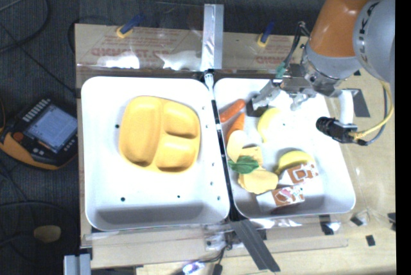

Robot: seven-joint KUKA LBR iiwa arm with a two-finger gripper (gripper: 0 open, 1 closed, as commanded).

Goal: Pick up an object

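My gripper hangs over the back of the right bin, open, with nothing between its fingers. Just below it lies a pale yellow rounded piece. An orange carrot rests to the left of it against the bin's left wall. Nearer the front are a cream slice, a green leaf, a yellow chip-like piece, a yellow-green fruit and two small printed cartons. A yellow divided plate lies in the left bin.
The divider between the bins runs down the middle. Crumpled plastic sheet and two clips sit behind the bins. A handheld pendant lies on the floor at left. A black cable fitting hangs off the arm at right.
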